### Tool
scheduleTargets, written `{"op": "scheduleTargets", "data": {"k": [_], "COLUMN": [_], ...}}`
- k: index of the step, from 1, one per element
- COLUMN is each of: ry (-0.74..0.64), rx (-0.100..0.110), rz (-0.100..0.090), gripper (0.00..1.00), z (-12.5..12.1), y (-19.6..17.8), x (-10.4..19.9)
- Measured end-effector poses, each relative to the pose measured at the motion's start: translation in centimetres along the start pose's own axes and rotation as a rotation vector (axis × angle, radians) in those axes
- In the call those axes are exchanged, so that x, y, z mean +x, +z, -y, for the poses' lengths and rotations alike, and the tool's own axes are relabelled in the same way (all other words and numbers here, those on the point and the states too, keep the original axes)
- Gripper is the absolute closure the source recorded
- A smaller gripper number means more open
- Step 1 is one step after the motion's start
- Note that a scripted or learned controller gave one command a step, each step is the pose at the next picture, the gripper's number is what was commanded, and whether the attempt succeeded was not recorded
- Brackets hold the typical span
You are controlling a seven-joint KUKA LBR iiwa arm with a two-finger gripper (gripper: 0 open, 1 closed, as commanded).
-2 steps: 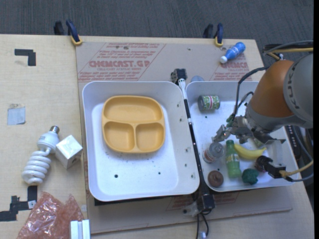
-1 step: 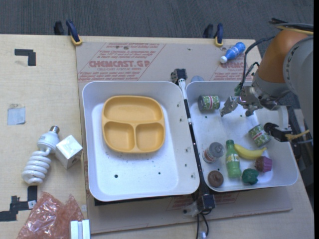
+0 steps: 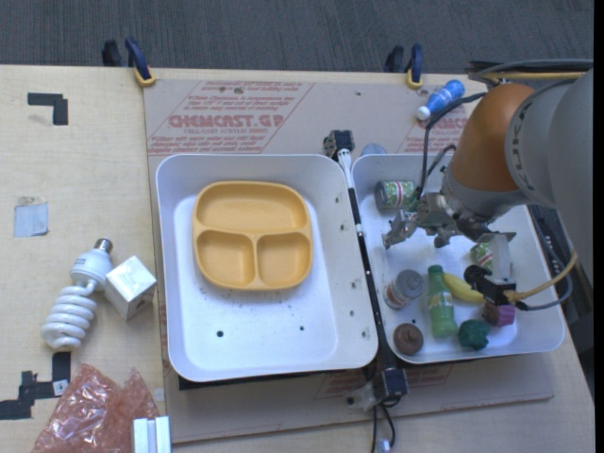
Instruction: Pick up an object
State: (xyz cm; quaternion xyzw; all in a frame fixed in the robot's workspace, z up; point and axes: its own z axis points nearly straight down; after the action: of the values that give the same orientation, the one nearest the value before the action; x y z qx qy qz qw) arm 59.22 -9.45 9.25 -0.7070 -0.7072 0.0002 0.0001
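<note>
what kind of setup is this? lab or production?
Most likely a robotics lab bench for bin-picking tests: a robot arm reaches over two white bins, a cardboard sheet is held to the bench by blue clamps, and mixed household items like a green bottle fill the right bin.

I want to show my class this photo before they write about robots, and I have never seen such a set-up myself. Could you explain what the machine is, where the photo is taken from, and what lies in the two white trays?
One camera looks down at a slant on a bench. The grey and orange shape is a robot arm reaching in from the right. Its gripper hangs low over the right bin; I can't tell whether it holds anything. That bin contains small items: a can, a green bottle, a banana and a brown round piece. The left bin holds a yellow divided plate. A spiral light bulb lies outside the bins.
</note>
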Motion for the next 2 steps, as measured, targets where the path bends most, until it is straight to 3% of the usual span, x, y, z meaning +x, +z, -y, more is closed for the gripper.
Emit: {"op": "scheduleTargets", "data": {"k": [1,2], "ry": [0.001,-0.001], "rx": [-0.001,-0.004], "rz": [0.000,0.002], "gripper": [0.00,0.00], "z": [11.0,5.5], "y": [0.0,-16.1], "x": [-5.9,-5.1]}}
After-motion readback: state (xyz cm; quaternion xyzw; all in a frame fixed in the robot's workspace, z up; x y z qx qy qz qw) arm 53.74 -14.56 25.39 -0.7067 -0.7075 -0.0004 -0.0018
